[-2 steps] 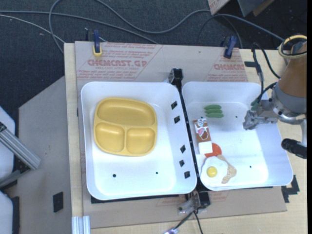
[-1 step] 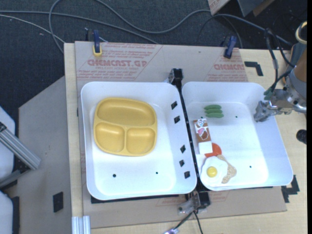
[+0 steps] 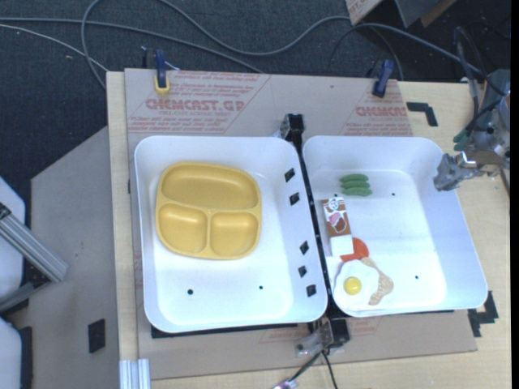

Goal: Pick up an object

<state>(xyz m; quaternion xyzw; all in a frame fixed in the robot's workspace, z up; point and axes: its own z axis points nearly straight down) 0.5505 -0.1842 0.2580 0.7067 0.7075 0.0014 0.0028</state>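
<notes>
Yellow divided plate [image 3: 209, 210] in left bin [image 3: 154, 241]; green pods [image 3: 355, 185], toy fried egg [image 3: 357, 284] in right bin [image 3: 454, 241]; end effector [image 3: 451, 172] at right rim, grip state cannot be told.

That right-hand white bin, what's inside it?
In the right bin: a green pea pod, a small brown-and-white packet, a red-and-white piece, and a toy fried egg. Whatever lies under them is covered.

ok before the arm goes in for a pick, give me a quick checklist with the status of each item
1. Objects in the right bin: green pods, brown card, fried egg lie there. Ok.
2. Pincer over a target: it sits at the bin's right rim, off the objects. Not ok.
3. Pincer finger state: cannot tell.
4. Pods standing apart from other items: ok.
5. Egg clear of the wall: it lies against the bin's near left corner. Not ok.
</notes>
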